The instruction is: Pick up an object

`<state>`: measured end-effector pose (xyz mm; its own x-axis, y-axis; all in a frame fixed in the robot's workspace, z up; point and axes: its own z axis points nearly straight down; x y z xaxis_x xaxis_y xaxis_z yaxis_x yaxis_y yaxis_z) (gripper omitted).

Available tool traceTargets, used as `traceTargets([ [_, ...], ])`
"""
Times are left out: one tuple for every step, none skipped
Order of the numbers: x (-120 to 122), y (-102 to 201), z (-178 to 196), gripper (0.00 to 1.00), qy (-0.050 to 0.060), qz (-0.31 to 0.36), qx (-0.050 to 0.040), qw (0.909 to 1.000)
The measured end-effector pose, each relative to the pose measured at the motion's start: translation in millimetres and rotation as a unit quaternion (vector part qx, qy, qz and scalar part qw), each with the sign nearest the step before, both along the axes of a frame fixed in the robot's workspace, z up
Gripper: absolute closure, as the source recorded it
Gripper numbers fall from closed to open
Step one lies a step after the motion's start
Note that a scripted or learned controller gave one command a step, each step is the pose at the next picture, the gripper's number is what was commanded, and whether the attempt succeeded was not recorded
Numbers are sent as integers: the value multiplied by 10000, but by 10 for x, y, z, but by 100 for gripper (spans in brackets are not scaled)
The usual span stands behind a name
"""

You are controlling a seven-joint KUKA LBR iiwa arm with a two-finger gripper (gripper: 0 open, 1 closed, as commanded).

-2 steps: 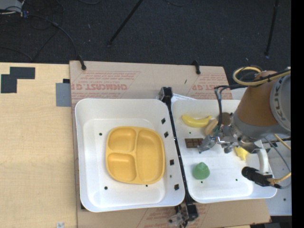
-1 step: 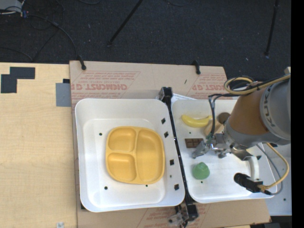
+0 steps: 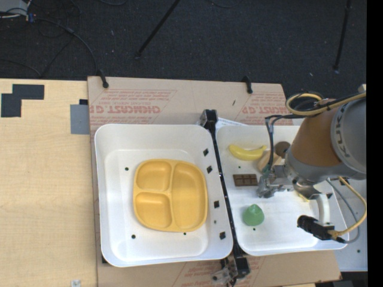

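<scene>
While the arm [image 3: 323, 142] reached in from the right, its hand [image 3: 266, 187] hung over the right bin [image 3: 281, 237], just beside a brown bar [image 3: 244, 180] that lay toward the divider. Whether the hand was released or clenched could not be told. A banana [image 3: 246, 152] lay near the bin's far wall, beyond the bar. A green lump [image 3: 253, 214] sat nearer the front, apart from the hand. The left bin [image 3: 114, 160] held a yellow plate [image 3: 170, 195] with three compartments.

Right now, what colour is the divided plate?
The plate is yellow; the camera view shows it best.
</scene>
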<state>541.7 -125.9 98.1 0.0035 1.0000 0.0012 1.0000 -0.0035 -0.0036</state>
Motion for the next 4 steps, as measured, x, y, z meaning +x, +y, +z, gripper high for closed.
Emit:
traceTargets([
  [22,-12,420,100,-19,21,-5,10000],
  [59,-5,845,100,-22,25,-5,10000],
  [65,-11,1183,100,-23,26,-7,10000],
  [37,594,1139,100,5,40,7,10000],
])
